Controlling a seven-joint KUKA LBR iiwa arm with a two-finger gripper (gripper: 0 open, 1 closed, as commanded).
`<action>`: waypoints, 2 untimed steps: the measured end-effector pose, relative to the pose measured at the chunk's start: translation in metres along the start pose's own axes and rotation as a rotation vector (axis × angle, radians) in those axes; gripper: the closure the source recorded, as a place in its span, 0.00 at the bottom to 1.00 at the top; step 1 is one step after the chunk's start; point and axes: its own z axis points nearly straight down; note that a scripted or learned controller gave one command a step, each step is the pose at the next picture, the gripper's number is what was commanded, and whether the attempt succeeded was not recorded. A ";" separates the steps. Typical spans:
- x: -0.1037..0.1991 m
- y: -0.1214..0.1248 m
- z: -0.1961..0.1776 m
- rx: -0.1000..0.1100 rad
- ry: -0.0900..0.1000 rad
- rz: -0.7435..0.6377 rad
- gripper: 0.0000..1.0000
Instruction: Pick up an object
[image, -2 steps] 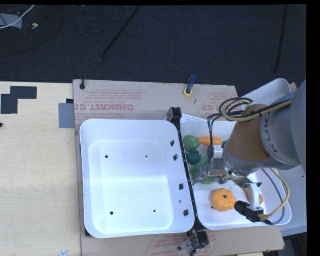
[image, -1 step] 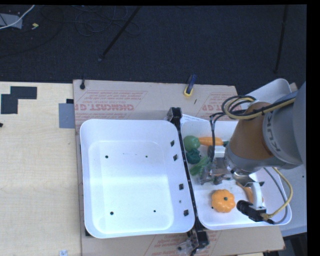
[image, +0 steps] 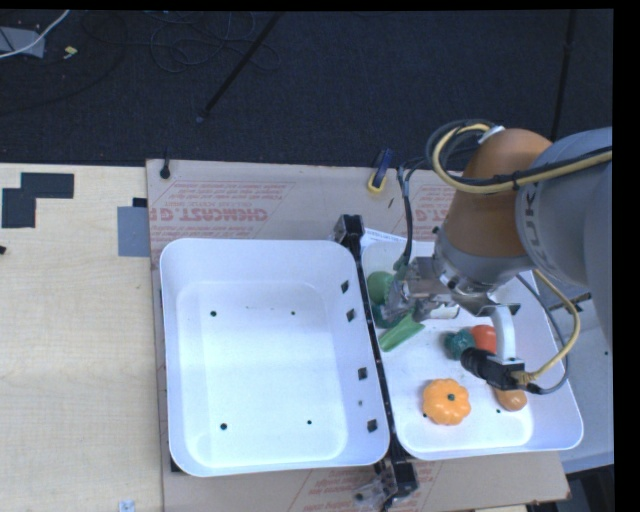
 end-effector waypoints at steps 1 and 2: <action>0.004 0.049 -0.248 -0.011 -0.003 0.004 1.00; -0.004 0.073 -0.302 0.002 -0.003 0.002 1.00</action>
